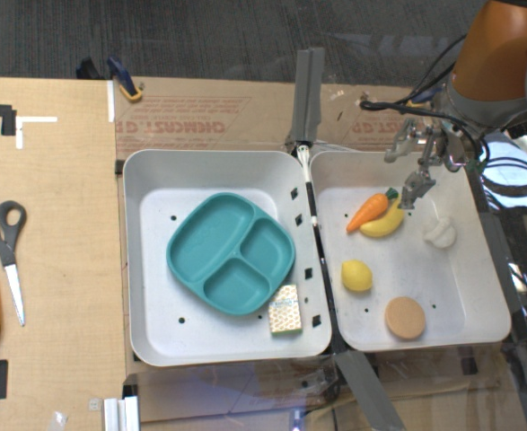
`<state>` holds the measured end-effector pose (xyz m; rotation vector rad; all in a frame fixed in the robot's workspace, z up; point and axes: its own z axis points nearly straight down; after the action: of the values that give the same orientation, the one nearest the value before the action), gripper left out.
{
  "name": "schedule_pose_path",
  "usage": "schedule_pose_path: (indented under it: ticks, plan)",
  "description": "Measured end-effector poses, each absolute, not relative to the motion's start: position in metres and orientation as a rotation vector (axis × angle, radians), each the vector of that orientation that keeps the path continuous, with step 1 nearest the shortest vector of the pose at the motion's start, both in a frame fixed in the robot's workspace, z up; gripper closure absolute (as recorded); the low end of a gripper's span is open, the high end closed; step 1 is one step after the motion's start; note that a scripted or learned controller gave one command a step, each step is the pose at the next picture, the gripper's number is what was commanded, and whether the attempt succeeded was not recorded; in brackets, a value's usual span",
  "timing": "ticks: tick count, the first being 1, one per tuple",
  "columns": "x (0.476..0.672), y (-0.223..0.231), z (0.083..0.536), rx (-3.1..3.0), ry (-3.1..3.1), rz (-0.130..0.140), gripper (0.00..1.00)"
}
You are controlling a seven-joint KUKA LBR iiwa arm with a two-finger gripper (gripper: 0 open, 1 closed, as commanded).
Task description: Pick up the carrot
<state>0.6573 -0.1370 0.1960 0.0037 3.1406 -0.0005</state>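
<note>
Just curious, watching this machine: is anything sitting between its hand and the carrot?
Nothing visible does. The hand hangs just right of the carrot and its green top. The banana lies against the carrot's underside, not between them.

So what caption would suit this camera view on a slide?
Gripper beside the carrot, which rests against a banana in the right bin.

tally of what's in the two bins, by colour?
Teal: 1, divided plate
Orange: 1, carrot
Yellow: 2, banana, lemon
Pale yellow-green: 1, sponge
Tan: 1, round disc
White: 1, small lump
Total: 7
</note>
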Motion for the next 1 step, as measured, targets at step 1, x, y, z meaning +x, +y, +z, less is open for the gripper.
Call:
schedule_pose_path:
  ticks: [1]
  plan:
    - [0.646, -0.1022, 0.0944, 0.145, 3.137, 0.0, 0.0]
